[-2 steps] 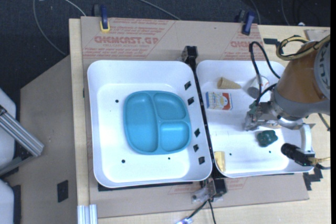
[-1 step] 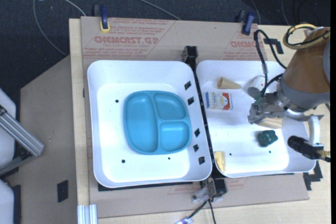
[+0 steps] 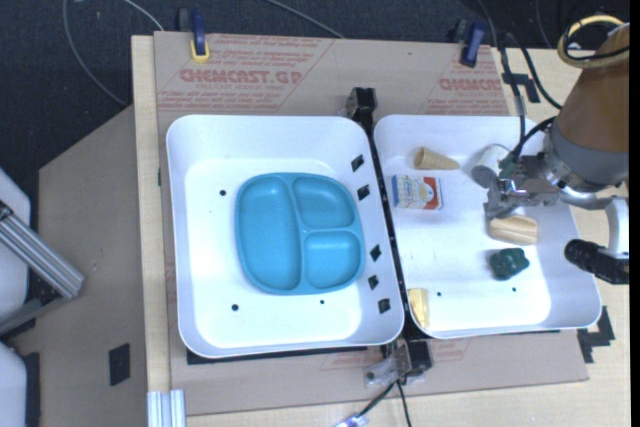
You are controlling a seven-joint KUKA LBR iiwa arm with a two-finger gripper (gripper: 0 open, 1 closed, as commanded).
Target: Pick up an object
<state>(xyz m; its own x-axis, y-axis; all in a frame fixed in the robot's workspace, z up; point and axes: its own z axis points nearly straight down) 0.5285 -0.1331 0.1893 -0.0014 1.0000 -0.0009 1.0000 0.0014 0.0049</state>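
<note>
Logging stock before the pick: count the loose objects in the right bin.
5: a wedge at the back, a carton left of centre, a block by the gripper, a green lump below it, a yellow piece front-left. The arm may hide more.

Blue plate (image 3: pixel 298 233), white bins (image 3: pixel 190 215), green lump (image 3: pixel 508 262)

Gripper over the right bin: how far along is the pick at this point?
Done: the arm has reached in, and the gripper sits just above the tan block in the right bin. In hand: nothing visibly lifted; the block, green object, small carton and wedge all lie on the bin floor. Left: grasp one and raise it.
</note>
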